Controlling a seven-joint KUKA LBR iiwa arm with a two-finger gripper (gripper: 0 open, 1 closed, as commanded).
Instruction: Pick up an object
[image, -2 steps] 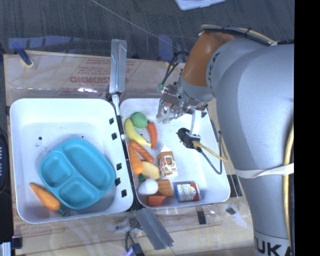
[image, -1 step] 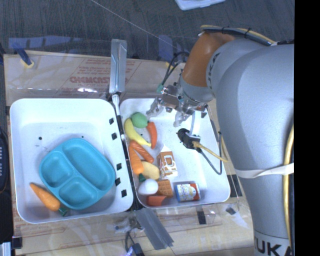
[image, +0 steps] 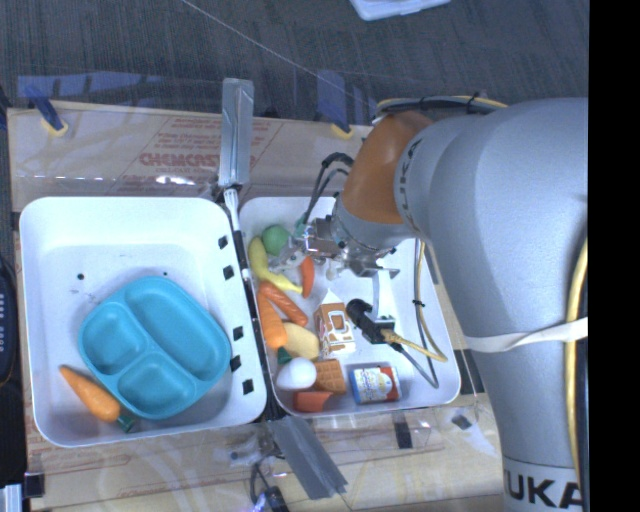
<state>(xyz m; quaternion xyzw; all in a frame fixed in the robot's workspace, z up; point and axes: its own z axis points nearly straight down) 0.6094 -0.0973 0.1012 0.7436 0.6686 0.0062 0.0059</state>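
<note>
Camera view, small carrot just beneath pincer

Pale bench top under a clear sheet, faint red lettering showing along the far side. Directly on it, 2 shallow white bins side by side: left bin and right bin, near walls touching along the middle. Grey metal bar lying on the bench at the far end of the seam between the bins, another grey bar at the near end, slanting toward the front edge. Strips of blue tape at the far left corner of the sheet
</note>
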